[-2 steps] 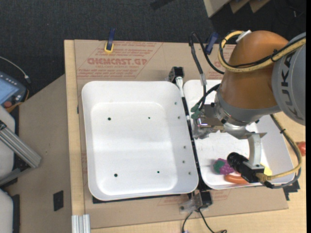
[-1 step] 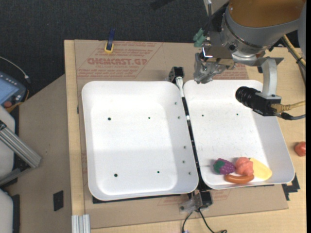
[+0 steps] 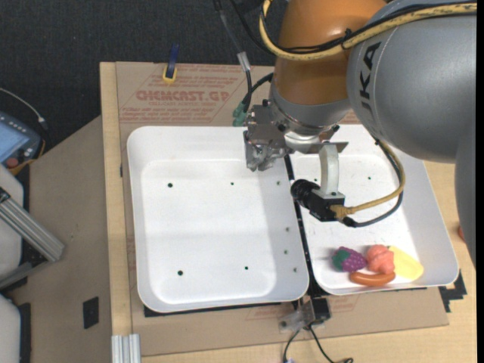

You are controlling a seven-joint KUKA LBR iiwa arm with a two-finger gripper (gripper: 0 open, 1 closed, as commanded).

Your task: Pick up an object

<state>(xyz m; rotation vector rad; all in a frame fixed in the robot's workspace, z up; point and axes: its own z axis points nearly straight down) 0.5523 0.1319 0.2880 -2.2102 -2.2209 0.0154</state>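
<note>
White bins (image 3: 204,225), purple grapes (image 3: 349,259)

Two shallow white bins — left bin (image 3: 151,233), right bin (image 3: 431,225) — four small toy foods: one purple grape bunch (image 3: 349,259), one orange-pink piece (image 3: 380,257), one yellow piece (image 3: 408,265), one red sausage (image 3: 371,278), one robot arm (image 3: 393,59).

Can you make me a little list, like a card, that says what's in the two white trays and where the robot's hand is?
left bin: white, dark dots on its floor
right bin: toys bunched in the near corner
toys: purple grapes, orange-pink toy, yellow piece, orange sausage shape
gripper: above the far edge, near where the bins meet
held: nothing seen
</note>
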